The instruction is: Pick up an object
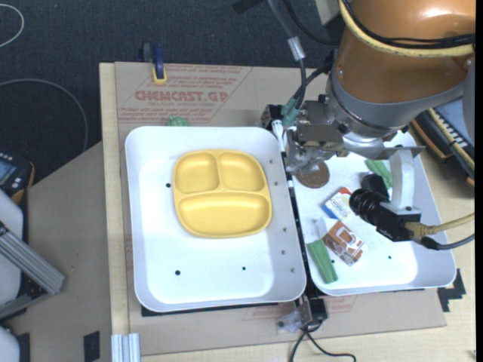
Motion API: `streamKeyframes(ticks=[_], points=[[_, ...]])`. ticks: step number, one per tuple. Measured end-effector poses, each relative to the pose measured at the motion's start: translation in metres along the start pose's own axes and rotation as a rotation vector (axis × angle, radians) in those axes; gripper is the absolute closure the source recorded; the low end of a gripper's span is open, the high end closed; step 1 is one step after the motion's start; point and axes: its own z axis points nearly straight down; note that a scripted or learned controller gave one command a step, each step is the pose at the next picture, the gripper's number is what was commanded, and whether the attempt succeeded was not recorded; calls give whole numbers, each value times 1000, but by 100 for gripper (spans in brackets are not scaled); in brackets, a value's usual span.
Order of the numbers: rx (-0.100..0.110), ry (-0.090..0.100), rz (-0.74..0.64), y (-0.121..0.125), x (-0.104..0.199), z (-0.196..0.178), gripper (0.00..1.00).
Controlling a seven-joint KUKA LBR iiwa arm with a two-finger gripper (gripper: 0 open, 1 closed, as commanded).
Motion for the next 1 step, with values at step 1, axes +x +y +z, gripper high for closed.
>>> streamKeyframes(ticks=[1], points=[[2,-3,6,0,-3,-8,100]])
